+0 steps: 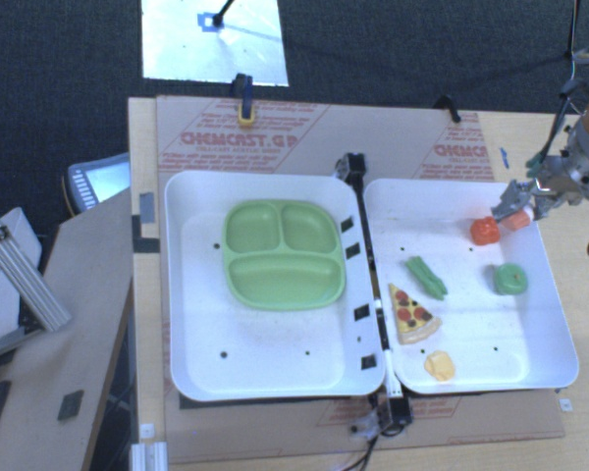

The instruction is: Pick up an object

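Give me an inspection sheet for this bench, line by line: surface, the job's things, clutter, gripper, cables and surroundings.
Surface: two white bins side by side, left bin and right bin, on a cardboard sheet over the bench.
Job's things: in the right bin, an orange-red object, a green strip, a green round piece, a pizza slice toy and a pale yellow piece.
Clutter: a green divided plate in the left bin.
Gripper: gripper at the right bin's far right side, close beside the orange-red object; finger state unclear.
Cables: a dark cable at upper right.
Surroundings: a shiny panel beyond the bench, dark carpet.
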Controlling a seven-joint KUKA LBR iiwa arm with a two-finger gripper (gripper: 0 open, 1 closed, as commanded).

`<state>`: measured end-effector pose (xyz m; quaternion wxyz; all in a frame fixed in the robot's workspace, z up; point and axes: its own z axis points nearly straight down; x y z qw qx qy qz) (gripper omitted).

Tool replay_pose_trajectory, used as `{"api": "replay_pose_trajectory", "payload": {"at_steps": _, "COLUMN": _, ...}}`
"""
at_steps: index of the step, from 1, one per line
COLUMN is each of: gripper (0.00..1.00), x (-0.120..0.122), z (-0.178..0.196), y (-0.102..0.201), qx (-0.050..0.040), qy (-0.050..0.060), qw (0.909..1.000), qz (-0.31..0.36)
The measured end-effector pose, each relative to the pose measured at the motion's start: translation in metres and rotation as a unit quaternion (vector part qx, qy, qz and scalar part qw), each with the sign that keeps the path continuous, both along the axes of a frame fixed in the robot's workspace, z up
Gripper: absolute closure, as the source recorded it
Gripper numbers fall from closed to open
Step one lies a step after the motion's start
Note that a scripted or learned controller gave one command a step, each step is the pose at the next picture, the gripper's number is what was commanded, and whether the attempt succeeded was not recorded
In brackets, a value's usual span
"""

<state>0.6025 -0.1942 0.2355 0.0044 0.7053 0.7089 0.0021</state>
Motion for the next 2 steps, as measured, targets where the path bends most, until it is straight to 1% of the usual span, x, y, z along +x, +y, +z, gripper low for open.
{"api": "replay_pose_trajectory", "payload": {"at_steps": 1, "gripper": 1.0, "x": 0.001, "z": 0.001, "y": 0.0, "qx": 0.0009, "qy": 0.003, "qw": 1.0, "qz": 0.0}}
{"api": "replay_pose_trajectory", "payload": {"at_steps": 2, "gripper": 1.0, "x": -0.009, "z": 0.007, "y": 0.059, "qx": 0.0024, "qy": 0.004, "qw": 1.0, "qz": 0.002}}
